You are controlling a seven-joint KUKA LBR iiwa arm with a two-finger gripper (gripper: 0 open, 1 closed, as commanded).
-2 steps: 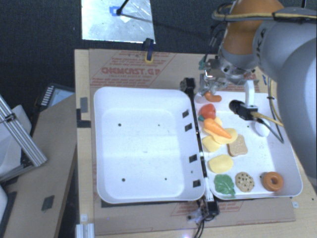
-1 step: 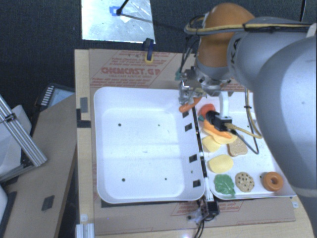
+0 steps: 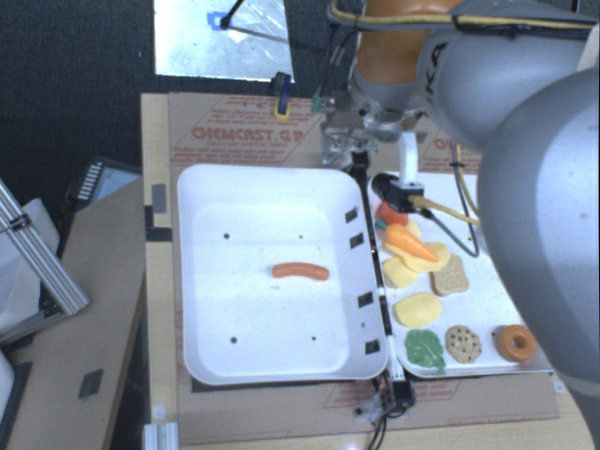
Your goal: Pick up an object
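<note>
A: Where is the gripper [image 3: 359, 157]?

B: Upper middle of the frame, at the far end of the divide between the two bins, under the arm [image 3: 511, 111] that fills the upper right.

A: Open or closed? Holding anything?

B: I can't tell. The wrist hides that part, and no object is visibly in its grasp.

A: What's there to pick up?

B: In the left bin [image 3: 187, 251], an orange sausage [image 3: 301, 271] lies alone near the centre. The rest is in the right bin [image 3: 487, 366]. A carrot [image 3: 412, 243] lies just below the gripper with a red piece [image 3: 389, 216] touching its upper end. Below those are pale yellow slices [image 3: 417, 307] and a bread slice [image 3: 451, 278].

A: And the lower edge?

B: Along it, from left to right, are a green leafy piece [image 3: 424, 348], a cookie [image 3: 462, 342] and a doughnut [image 3: 514, 342].

A: What are the bins on?

B: Printed cardboard [image 3: 244, 131].
</note>
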